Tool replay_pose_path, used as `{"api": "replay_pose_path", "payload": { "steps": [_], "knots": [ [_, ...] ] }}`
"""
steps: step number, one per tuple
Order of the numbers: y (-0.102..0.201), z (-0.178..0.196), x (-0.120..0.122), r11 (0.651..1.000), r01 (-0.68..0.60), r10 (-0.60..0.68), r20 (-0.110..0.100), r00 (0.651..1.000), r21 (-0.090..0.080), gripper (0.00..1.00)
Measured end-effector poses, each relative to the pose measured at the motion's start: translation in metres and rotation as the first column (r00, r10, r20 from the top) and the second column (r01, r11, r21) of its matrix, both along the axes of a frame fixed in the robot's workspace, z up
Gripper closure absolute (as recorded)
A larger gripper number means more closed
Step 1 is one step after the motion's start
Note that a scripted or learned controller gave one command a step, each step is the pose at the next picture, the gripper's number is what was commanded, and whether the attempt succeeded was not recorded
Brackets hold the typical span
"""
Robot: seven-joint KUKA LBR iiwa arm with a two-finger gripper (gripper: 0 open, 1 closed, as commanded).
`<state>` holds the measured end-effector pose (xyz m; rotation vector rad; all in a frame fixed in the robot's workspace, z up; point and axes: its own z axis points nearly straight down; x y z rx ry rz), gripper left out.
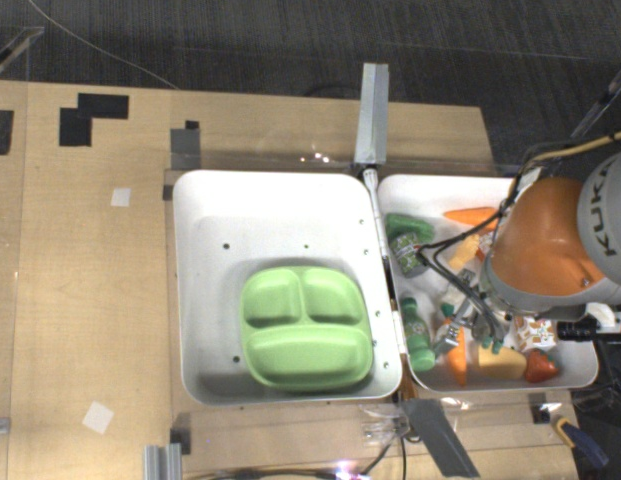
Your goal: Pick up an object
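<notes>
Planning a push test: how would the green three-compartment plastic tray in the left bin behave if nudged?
The green three-compartment plastic tray looks stiff and moulded, so probably keeps shape. It lies flat and wide, so likely slides, not tips or rolls. The left white bin looks smooth, so perhaps little grip.

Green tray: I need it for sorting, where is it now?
The green tray lies in the left bin, toward its near right corner, beside the divider.

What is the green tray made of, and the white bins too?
The green tray looks like molded plastic: one even light green, rounded corners, three pressed-in compartments, a soft sheen. The left white bin and the right white bin also look like plastic, smooth and slightly shiny with curved walls, though thin painted metal can't be ruled out.
</notes>
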<state>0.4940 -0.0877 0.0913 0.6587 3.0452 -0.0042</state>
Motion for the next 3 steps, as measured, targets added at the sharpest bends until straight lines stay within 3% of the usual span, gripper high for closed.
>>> {"api": "replay_pose_path", "payload": {
  "steps": [3],
  "knots": [
    [-0.0012, 0.0, -0.0004, 1.0, 0.005, -0.005, -0.001, 1.0, 0.004, 0.0]
  ]
}}
